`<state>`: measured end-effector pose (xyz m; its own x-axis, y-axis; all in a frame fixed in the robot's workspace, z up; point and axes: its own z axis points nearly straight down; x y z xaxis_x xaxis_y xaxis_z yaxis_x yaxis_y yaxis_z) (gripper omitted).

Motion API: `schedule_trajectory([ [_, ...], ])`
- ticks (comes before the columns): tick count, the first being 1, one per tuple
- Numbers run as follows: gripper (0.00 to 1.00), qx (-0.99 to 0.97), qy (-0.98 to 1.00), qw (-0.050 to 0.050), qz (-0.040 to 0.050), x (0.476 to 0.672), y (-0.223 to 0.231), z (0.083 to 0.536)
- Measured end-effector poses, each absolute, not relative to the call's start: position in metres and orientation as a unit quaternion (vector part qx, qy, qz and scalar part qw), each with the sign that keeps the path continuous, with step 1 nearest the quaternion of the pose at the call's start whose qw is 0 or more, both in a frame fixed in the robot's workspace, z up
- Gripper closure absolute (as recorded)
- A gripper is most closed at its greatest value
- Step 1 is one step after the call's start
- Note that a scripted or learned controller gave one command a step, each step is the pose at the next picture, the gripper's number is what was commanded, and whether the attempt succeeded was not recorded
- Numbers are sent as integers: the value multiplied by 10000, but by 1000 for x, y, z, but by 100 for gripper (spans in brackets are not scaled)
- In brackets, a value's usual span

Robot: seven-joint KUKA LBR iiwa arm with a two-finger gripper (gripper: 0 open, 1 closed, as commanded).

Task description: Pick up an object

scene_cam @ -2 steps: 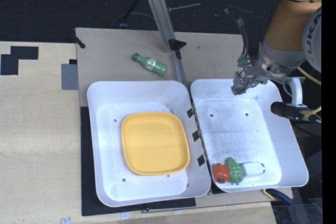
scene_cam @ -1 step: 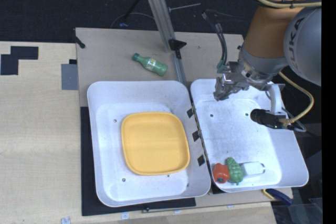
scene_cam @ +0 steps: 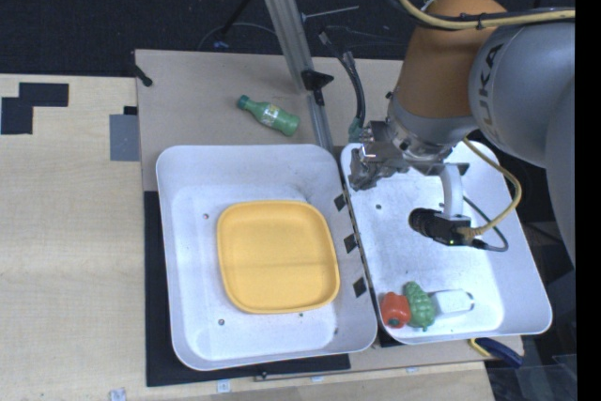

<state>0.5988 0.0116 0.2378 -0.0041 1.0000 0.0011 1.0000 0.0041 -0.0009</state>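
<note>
The arm point(scene_cam: 488, 61) is reached in from the right, its gripper point(scene_cam: 366, 166) hung low over the right bin's point(scene_cam: 413, 296) far-left corner. Part of "KUKA" is read on the arm. Nothing is seen held. A red and green toy point(scene_cam: 409, 308) lies in that bin's near edge. A yellow plate point(scene_cam: 277, 255) is held in the left bin point(scene_cam: 188, 202). A green bottle point(scene_cam: 269, 115) lies on the bench.
</note>
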Motion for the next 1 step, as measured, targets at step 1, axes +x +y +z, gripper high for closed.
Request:
schedule_trajectory([
  [1,100,-7060,-7082,8,3,578,61,226],
])
